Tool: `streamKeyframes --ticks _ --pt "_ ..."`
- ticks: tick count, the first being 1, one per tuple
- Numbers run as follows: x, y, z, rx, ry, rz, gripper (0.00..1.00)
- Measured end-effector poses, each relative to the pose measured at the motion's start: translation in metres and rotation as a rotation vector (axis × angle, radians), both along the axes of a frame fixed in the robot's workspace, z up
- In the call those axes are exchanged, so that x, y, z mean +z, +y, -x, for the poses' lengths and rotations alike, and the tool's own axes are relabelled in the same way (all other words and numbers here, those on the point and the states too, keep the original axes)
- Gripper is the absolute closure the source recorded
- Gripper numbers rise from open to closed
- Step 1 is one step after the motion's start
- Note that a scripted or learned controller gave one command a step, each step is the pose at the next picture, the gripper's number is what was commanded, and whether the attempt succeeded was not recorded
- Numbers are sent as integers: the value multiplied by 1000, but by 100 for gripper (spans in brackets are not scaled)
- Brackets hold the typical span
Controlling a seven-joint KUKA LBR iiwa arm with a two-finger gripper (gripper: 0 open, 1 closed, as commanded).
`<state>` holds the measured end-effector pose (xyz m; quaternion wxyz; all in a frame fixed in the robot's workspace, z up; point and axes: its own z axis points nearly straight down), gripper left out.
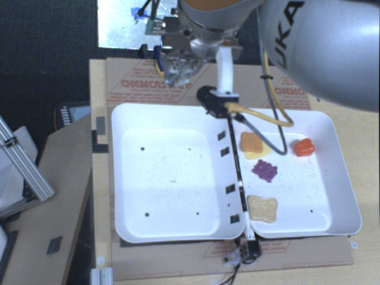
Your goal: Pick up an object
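Note:
The right bin (pixel 332 177) holds several small items. An orange and yellow flat piece (pixel 253 145) lies near the divider, with a red-orange lump (pixel 304 147) to its right. A purple grape cluster (pixel 265 170) sits in the middle, and a beige bread slice (pixel 262 208) lies near the front. My gripper (pixel 178 73) hangs blurred beyond the far rim of the left bin (pixel 127 159), over the cardboard and well away from all the items. Nothing shows in its grasp.
The grey arm crosses the top right of the view. A yellow cable (pixel 264 119) and a black mount (pixel 212 101) hang over the right bin's far-left corner. Black clips (pixel 230 171) line the divider. The cardboard sheet (pixel 136 79) lies under both bins.

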<state>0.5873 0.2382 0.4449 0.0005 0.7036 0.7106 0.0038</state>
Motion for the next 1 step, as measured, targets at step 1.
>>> streamKeyframes --ticks 1 --pt "97 -4 -13 -4 -7 0 100"
